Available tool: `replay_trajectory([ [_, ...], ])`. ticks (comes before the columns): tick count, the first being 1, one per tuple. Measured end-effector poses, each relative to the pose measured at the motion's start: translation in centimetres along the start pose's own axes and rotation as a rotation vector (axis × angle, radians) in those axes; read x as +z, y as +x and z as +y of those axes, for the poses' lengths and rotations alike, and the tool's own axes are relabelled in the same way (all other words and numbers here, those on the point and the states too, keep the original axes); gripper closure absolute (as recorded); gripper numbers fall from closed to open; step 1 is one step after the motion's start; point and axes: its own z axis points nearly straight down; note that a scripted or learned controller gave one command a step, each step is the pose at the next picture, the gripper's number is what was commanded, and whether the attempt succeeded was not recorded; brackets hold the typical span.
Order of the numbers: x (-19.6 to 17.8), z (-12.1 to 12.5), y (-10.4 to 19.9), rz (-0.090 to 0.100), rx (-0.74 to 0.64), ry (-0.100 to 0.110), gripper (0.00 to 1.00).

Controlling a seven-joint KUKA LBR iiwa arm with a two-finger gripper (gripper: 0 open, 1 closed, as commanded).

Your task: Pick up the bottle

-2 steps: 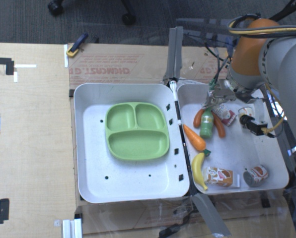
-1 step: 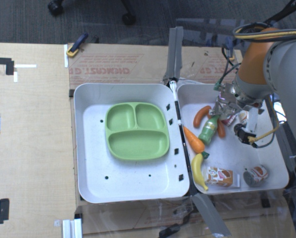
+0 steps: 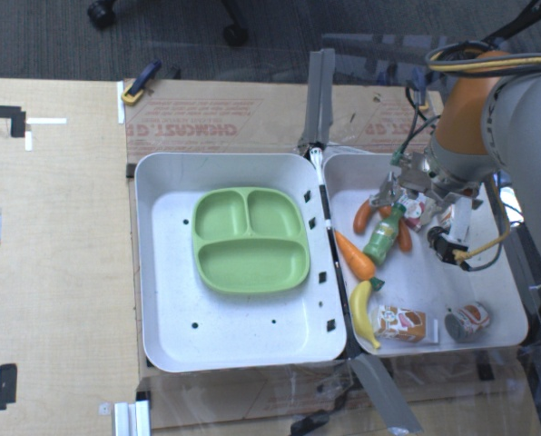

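Two bins: left bin (image 3: pixel 157 271) held a green divided plate (image 3: pixel 250 241); right bin (image 3: pixel 497 298) held the clutter I had to work in.
Bottle: green bottle (image 3: pixel 382 234) lay tilted on its side in the right bin's upper left part, cap end toward the gripper, lower end toward the carrot.
Neighbours: carrot (image 3: pixel 354 254) touched or nearly touched the bottle's lower end; a red-orange piece (image 3: pixel 364 214) lay just beside its upper left; a small orange piece (image 3: pixel 404 237) just to its right; banana (image 3: pixel 361 312), snack packet (image 3: pixel 405 324) and a small can (image 3: pixel 467 321) lay nearer the front wall, apart from it.
Gripper: gripper (image 3: pixel 407 198) hung over the bottle's upper end, beside a red-and-white wrapper (image 3: pixel 418 211).
Jaws: I could not tell how they stood; wrist and cables hid them.
Hold: nothing showed me the bottle between the fingers, so I logged no grasp.
Step in hand: closing on the bottle, as I judged it.
Advice to self: I judged it best to set the fingers across the bottle's narrow width, mid-body, clear of carrot and wrapper, descend fully before closing, then lift straight up.
Risk: I judged a grasp at the cap end likely to slip or catch the wrapper.
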Motion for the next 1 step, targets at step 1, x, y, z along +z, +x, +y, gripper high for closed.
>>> replay_trajectory([
  [1,-0.59,-0.02,-0.15,-0.002,-0.001,0.005,1.0],
])
